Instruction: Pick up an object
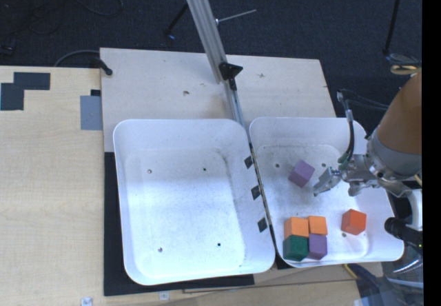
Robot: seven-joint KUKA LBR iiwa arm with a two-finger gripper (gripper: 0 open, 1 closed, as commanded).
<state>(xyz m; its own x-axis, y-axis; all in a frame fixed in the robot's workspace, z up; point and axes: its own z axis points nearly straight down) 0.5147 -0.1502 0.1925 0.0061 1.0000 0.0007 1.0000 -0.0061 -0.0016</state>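
In the right bin (272,134) lie several small blocks. A purple block (301,174) sits alone near the bin's middle. At the front are two orange blocks (308,226), a green block (295,248) and a small purple block (318,245) packed together. A red-orange block (353,221) rests apart at the front right. My gripper (335,179) hangs over the right bin, just right of the lone purple block, with a grey finger (325,184) pointing left and down. Nothing shows between its fingers.
The left bin (180,198) lies beside the right one, split from it by a rim with black clips (255,191). A slanted metal rail (210,36) rises behind the bins. The arm's orange band (406,115) fills the right side.
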